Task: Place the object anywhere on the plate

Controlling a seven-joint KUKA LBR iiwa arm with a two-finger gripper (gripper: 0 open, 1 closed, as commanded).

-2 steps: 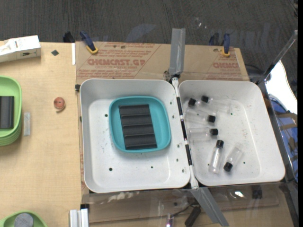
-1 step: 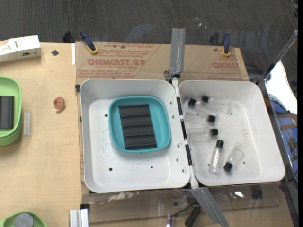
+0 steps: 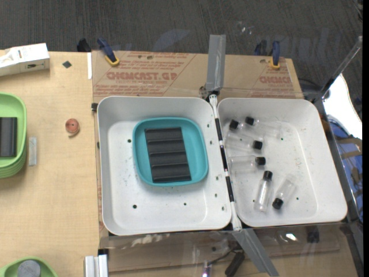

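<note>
A teal square plate (image 3: 197,154) lies in the left white bin (image 3: 115,201), with a dark ribbed insert (image 3: 167,153) filling its middle. In the right white bin (image 3: 323,201) several clear vials with black caps are scattered. One vial (image 3: 264,188) lies near the bin's middle, another vial (image 3: 283,193) lies just right of it. More vials, among them a vial (image 3: 255,146) and a vial (image 3: 250,121), lie toward the bin's upper left.
A cardboard sheet (image 3: 144,71) with clamps lies behind the bins. A grey bar (image 3: 216,62) stands at the bins' joint. On the wooden bench at left sit a green tray (image 3: 17,111), a small pink disc (image 3: 71,126) and a white box (image 3: 23,57).
</note>
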